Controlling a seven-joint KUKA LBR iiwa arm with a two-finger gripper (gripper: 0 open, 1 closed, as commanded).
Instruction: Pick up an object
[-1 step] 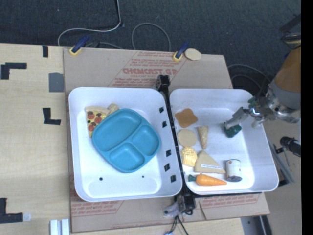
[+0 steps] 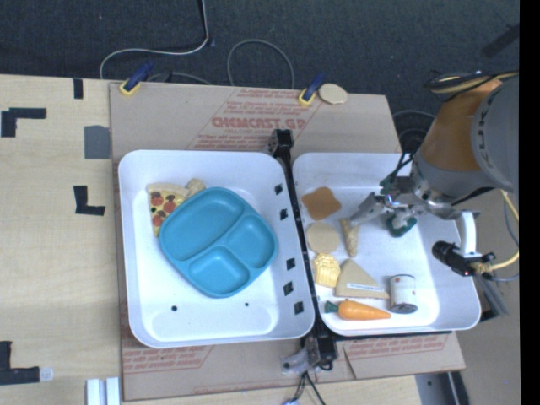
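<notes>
In the right bin (image 2: 439, 310) my gripper (image 2: 380, 207) hangs open and empty above a pale wedge-shaped toy (image 2: 349, 236); I judge it light, rigid plastic, best pinched across its narrow sides.

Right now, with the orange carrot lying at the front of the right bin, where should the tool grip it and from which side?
Grip the orange carrot across its thicker middle, coming straight down. It lies flat, long axis left to right, green end toward the divider. Fingers should close front to back, though the pale wedge crowds its far side and the small white can sits by its right tip.
</notes>
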